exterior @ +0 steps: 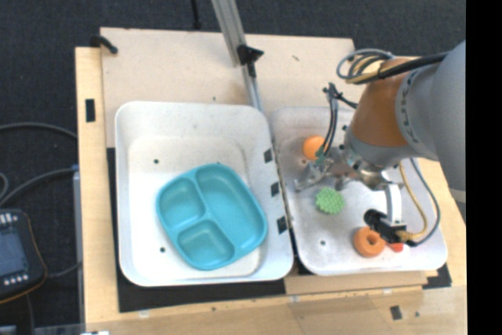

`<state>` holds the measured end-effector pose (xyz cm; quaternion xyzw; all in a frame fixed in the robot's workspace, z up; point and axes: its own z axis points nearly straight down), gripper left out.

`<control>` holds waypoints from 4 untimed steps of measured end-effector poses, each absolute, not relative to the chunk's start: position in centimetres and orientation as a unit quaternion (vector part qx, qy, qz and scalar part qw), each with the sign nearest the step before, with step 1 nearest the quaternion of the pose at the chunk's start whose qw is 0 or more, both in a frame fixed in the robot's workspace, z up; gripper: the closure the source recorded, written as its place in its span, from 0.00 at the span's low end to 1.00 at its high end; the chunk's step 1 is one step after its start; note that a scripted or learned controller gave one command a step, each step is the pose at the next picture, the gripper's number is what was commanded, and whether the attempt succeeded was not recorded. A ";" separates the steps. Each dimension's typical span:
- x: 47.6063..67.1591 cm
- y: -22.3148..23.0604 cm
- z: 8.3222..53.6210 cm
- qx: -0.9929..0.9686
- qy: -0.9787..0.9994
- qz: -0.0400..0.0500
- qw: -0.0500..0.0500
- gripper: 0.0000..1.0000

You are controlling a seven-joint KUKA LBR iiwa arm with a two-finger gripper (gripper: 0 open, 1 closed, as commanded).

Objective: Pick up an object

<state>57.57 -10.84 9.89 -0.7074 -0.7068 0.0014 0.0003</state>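
In the right bin [314,247] lie three things. A green bumpy ball [329,202] sits near the middle, an orange ball [313,147] lies toward the back left, and an orange ring [367,242] rests near the front right. My gripper [328,176] hangs low over the bin, between the orange ball and the green ball and just behind the green one. The wrist hides what is directly beneath it. I see nothing held in the gripper.
The left bin [141,129] holds a light blue divided tray [210,214] toward its front. A slanted metal pole [227,12] rises behind the bins. The grey arm with its orange band [376,118] covers the right bin's back right part.
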 end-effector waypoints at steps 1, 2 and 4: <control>57.7 -10.9 11.2 -0.710 -0.705 -0.001 -0.001 1.00; 58.7 -11.4 17.2 -0.706 -0.708 -0.002 -0.003 1.00; 57.9 -11.5 24.3 -0.706 -0.708 -0.001 -0.002 1.00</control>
